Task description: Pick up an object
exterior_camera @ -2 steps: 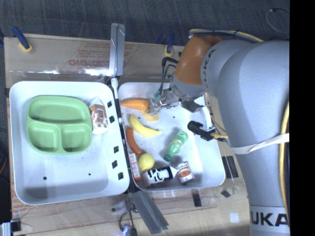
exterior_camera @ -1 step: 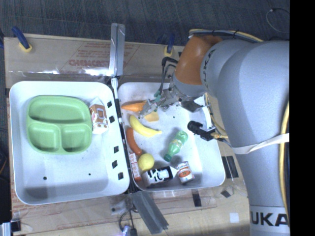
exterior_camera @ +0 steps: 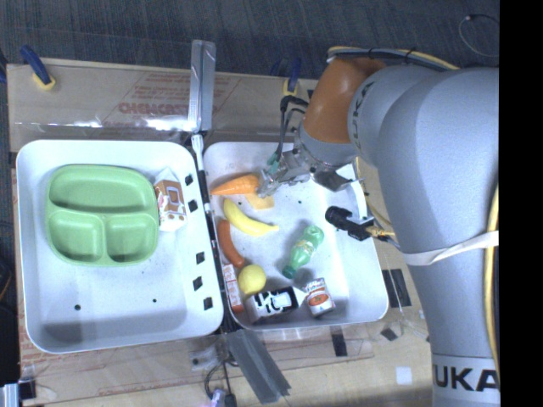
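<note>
My gripper [exterior_camera: 275,176] reaches down into the right bin [exterior_camera: 361,299], near its back left part. It sits right at the right end of an orange carrot [exterior_camera: 234,185], above a small pale yellow piece [exterior_camera: 264,201]. Just in front lies a yellow banana [exterior_camera: 243,218]. Nothing is visibly held between the fingers.
The right bin also holds a reddish sausage [exterior_camera: 230,242], a lemon [exterior_camera: 251,278], a green bottle [exterior_camera: 302,250], a small can [exterior_camera: 319,297] and a black-and-white pack [exterior_camera: 274,302]. In the left bin [exterior_camera: 110,312] are a green divided tray [exterior_camera: 102,213] and a small carton [exterior_camera: 170,200].
</note>
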`<move>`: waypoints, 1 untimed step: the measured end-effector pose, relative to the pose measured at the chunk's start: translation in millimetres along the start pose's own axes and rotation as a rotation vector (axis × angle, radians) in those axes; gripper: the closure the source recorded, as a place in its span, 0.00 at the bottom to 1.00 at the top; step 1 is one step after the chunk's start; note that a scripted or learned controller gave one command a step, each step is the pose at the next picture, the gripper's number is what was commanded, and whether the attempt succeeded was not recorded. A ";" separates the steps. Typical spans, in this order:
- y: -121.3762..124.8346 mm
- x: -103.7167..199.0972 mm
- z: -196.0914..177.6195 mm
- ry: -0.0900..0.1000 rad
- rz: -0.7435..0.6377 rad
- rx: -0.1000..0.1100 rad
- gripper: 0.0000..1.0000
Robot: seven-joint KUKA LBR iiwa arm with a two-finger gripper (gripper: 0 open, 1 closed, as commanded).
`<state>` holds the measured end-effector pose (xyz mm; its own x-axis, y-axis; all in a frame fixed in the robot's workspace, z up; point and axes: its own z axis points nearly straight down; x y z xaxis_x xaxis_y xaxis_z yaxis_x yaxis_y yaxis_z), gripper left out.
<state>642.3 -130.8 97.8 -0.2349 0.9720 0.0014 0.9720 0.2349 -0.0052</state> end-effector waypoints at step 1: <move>0.0 0.1 0.0 0.000 0.000 0.000 0.00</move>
<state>642.3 -130.7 97.7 -0.2351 0.9720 0.0014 0.9720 0.2351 -0.0053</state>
